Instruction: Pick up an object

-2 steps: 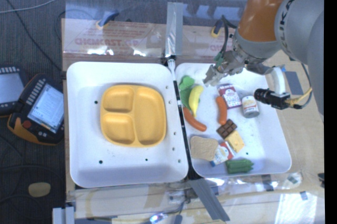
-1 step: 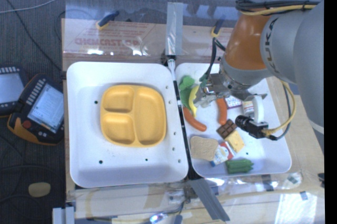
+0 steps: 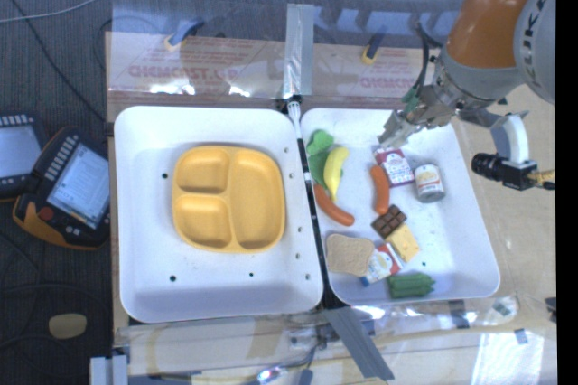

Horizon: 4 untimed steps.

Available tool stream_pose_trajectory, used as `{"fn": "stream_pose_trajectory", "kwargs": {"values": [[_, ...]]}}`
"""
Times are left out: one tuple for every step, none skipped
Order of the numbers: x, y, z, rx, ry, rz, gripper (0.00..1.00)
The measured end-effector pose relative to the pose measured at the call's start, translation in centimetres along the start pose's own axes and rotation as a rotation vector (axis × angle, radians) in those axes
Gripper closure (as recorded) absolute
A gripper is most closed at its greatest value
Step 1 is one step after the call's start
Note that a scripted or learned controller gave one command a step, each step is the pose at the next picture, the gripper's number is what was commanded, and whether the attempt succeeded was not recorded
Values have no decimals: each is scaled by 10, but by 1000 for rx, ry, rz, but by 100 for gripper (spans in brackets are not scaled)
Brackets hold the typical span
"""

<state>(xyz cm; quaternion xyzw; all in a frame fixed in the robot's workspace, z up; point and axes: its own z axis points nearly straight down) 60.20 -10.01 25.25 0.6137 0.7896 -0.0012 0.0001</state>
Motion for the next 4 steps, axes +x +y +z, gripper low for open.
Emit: {"fn": "stream_pose_trajectory", "kwargs": {"values": [[65, -65, 71, 4, 3, 101, 100], [40, -101, 71, 2, 3, 230, 100], [22, -23, 71, 2, 2, 178, 100], [-28, -28, 3, 0, -2, -122, 100]]}}
